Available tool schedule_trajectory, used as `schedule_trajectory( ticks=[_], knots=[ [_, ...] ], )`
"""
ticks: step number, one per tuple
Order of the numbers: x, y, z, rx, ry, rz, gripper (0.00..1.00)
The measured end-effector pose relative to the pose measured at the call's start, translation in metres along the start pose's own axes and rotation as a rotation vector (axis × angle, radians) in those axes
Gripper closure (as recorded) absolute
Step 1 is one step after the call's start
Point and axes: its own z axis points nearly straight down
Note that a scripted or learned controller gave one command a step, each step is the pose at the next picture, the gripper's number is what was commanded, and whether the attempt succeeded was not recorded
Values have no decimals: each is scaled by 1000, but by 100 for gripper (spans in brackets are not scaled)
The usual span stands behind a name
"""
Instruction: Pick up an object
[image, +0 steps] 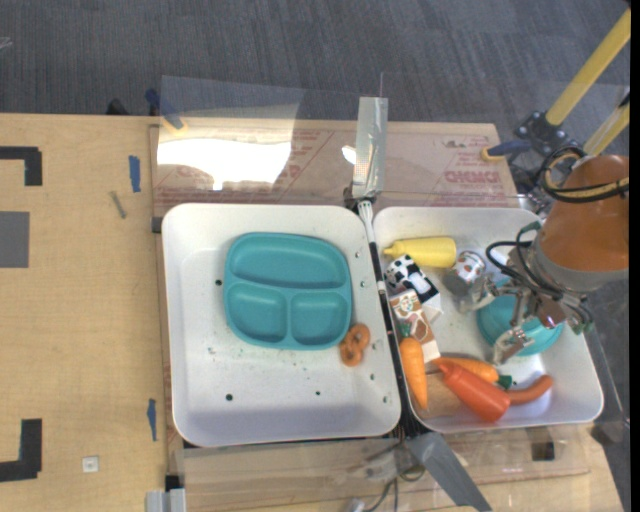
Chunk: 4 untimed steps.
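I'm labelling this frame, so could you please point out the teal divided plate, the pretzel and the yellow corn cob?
teal divided plate (288, 262), camera view, upper compartment.
pretzel (353, 344), camera view, its middle.
yellow corn cob (425, 250), camera view, mid-body.

Floor (300, 50): dark grey carpet, along the top.
Bench (70, 300): light wood board with black corner marks and blue tape bits.
Light: bright glare on clear sheet (230, 150).

At the right of the frame, the arm (590, 225) is running off the picture's edge and covering part of a teal object (512, 325) beneath the gripper (520, 335). The printing on the small carton (418, 318) is showing too small to read.
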Motion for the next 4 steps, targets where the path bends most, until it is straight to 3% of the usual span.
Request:
schedule_trajectory(
  ticks=[1,2,3,4],
  knots=[
    [-42,43,0,2,-7,29,0],
    [-68,49,0,4,-6,-150,0],
    [9,35,-1,1,-4,18,0],
    [-40,66,-1,5,-7,-77,0]
  ],
)
